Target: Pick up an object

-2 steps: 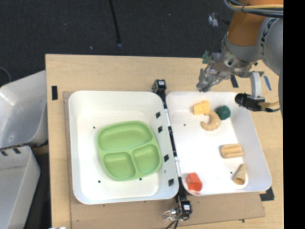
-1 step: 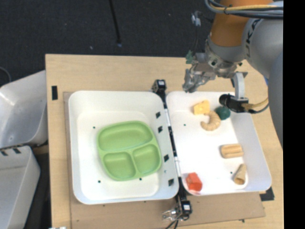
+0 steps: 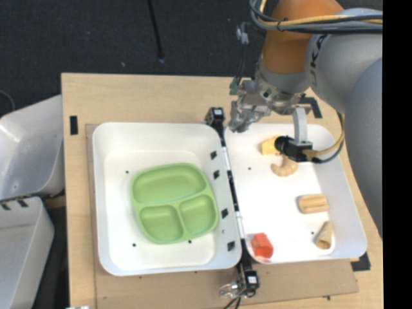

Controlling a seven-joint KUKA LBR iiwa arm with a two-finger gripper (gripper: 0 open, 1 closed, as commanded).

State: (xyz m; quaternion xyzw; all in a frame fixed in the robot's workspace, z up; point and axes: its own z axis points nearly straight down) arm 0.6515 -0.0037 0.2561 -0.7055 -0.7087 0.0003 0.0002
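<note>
The gripper point(image 3: 239, 122) hangs over the upper left corner of the right bin point(image 3: 277, 240), close to the divide between the two bins; whether it is open or closed cannot be told from this slant, and nothing shows in its grasp; above it rises the grey arm point(image 3: 351, 60) with its orange band point(image 3: 297, 31), reaching in from the right with cables looped over the top. Just to the right of the gripper, in the same bin, lie a small yellow block point(image 3: 268, 147) and, below it, a curved tan piece point(image 3: 284, 167), partly crossed by a black fitting on the arm; further down the bin sits a tan wooden cylinder point(image 3: 313, 203), then a tan wedge point(image 3: 324, 235) near the lower right corner; a red-orange block point(image 3: 261, 246) rests at the lower left corner. The left bin point(image 3: 116, 250) holds a green divided plate point(image 3: 173, 202), roughly central; both bins sit on the wooden worktop point(image 3: 129, 85).
</note>
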